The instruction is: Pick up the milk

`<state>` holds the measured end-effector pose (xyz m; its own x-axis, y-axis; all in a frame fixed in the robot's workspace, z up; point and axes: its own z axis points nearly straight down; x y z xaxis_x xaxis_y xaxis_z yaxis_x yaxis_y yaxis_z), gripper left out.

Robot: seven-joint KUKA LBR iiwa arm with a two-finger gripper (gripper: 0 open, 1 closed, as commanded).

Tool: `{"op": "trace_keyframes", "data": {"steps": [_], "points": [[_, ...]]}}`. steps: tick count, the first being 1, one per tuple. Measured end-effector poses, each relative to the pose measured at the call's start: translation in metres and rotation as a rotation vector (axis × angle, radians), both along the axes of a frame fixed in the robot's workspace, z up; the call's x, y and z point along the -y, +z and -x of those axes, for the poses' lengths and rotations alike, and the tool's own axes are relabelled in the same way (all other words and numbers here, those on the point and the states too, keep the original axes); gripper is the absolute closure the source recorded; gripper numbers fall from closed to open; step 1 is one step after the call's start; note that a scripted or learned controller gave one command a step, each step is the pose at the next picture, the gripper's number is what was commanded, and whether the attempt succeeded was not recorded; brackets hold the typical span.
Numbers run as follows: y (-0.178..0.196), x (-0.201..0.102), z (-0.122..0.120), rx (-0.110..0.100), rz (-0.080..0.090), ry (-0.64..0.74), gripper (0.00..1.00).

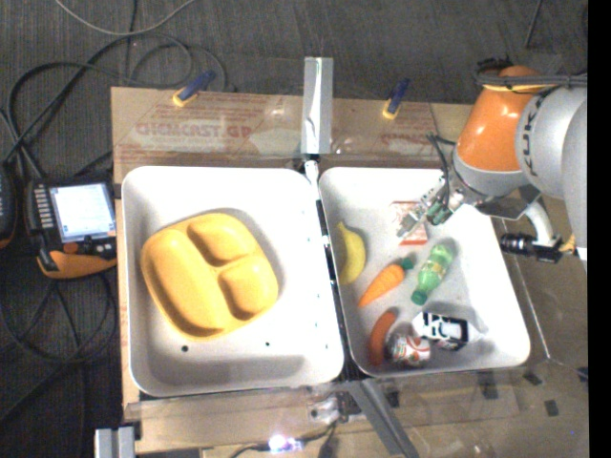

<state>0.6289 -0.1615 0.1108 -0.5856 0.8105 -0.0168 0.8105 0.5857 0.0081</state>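
This looks like a robot lab: a big robot arm [535, 151], loose cables [105, 46] on grey carpet, and a small screen box [81, 213] beside the tabletop [220, 127].

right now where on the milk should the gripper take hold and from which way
Judging by the camera view, the milk, a small black and white carton, lies near the front of the right bin, its left end touching a red and white item. I would come straight down from above and close across its narrower sides near the middle. The green bottle sits apart behind it, leaving room.
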Motion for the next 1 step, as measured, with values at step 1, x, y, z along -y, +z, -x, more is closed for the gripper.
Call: {"op": "trace_keyframes", "data": {"steps": [1], "points": [[-0.0001, 0.0, 0.0001, -0.001, 0.0, 0.0, 0.0]]}}
